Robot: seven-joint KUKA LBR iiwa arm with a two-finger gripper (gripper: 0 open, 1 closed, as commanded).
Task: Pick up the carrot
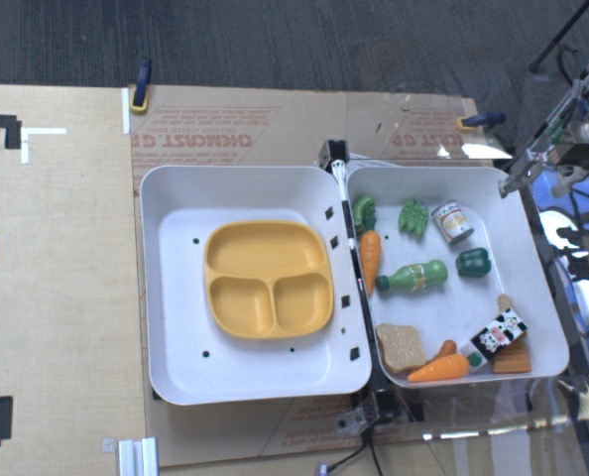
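Observation:
A carrot point(370, 253) with a green leafy top lies in the right bin point(538, 266), lengthwise against its left wall, tip pointing toward the front. A second carrot point(439, 368) lies along the bin's front wall, between a slice of bread point(400, 345) and a cow-patterned carton point(499, 334).
The right bin also holds a green bottle point(414, 278), a leafy green point(412, 216), a small can point(453, 221), a green pepper point(472, 262) and a brown block point(514, 361). The left bin point(166, 286) bears a yellow divided plate point(269, 278). Metal rigging point(557, 142) stands at the far right.

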